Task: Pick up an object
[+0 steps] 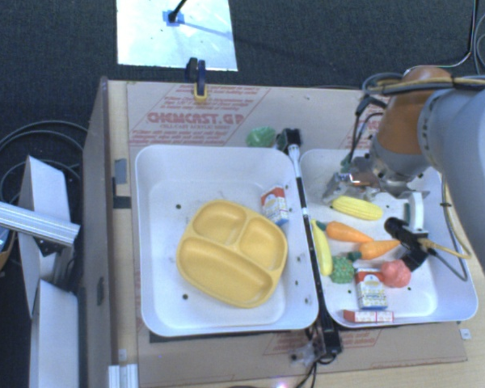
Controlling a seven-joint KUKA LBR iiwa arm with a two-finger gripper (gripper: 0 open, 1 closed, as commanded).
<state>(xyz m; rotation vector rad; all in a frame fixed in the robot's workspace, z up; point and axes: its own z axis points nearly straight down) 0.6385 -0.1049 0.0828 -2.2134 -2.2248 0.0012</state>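
My jaws, at the tip of my gripper (345, 183), hang over the far left corner of the right bin (457, 297). Whether they are released or clenched cannot be told from this view.

Things to pick, all in the right bin:
- Corn cob (357, 208): just beside my jaws on the near side, lying crosswise on the bin floor. I cannot tell whether I touch it.
- Carrot (347, 233): next beyond the corn cob, towards the near edge.
- Second carrot (378, 249): just to the right of the first.
- Banana (322, 253): near and slightly left of my jaws, lying along the bin's left wall.
- Red fruit (396, 273) and small box (372, 289): close together, well towards the near edge from my jaws.
- Flat packet (368, 316): against the near wall, farthest from my jaws.

The left bin (158, 217) lies to the left of my jaws. It holds a yellow divided plate (232, 251), well apart from me, and a small carton (275, 206), just across the divide. A green lump (261, 137) sits outside the bins, far and left of my jaws.
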